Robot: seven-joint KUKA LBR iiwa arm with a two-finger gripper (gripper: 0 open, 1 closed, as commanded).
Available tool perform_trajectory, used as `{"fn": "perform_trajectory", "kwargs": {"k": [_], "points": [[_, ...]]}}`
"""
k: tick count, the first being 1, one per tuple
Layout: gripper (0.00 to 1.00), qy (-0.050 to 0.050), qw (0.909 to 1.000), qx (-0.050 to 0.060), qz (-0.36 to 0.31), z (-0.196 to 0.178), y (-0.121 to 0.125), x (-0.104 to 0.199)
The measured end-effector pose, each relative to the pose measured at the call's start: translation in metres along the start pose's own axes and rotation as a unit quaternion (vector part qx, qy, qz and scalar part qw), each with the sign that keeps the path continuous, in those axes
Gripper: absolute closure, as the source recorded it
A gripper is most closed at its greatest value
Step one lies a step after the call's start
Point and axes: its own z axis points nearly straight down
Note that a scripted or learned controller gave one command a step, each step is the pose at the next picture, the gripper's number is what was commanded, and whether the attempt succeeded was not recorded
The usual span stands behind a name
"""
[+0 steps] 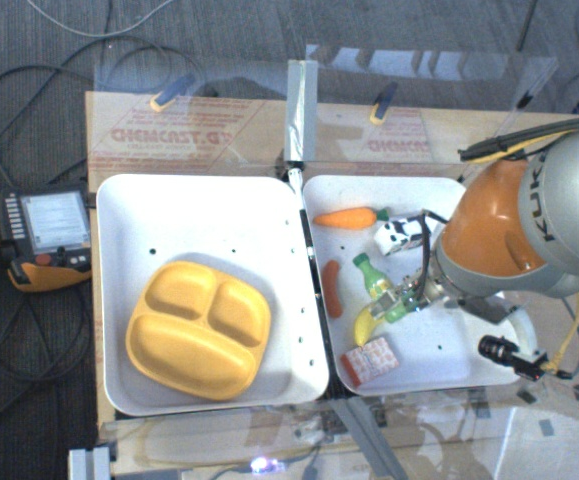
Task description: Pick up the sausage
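The sausage (332,288), a short reddish-brown link, lies lengthwise along the left wall of the right bin (439,363). My gripper (407,296) hangs over the middle of that bin, well to the right of the sausage, right above a green bottle (376,278) and a yellow banana (367,324). Clutter and the wrist hide the fingertips. Nothing is seen held. The grey arm with its orange band (489,233) covers the bin's right half.
An orange carrot (345,218) lies at the right bin's back, with a black-and-white toy (399,233) beside it. A pink-red packet (370,360) sits near the front wall. The left bin (129,208) holds a yellow divided plate (198,328).
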Motion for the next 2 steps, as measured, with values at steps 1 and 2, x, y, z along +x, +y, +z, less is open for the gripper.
{"fn": "perform_trajectory", "kwargs": {"k": [1,2], "points": [[1.0,0.004,0.9999,0.002,-0.013,-0.002,-0.003,-0.002],[1.0,0.022,0.9967,0.028,0.073,-0.098,-0.028,-0.033]]}}
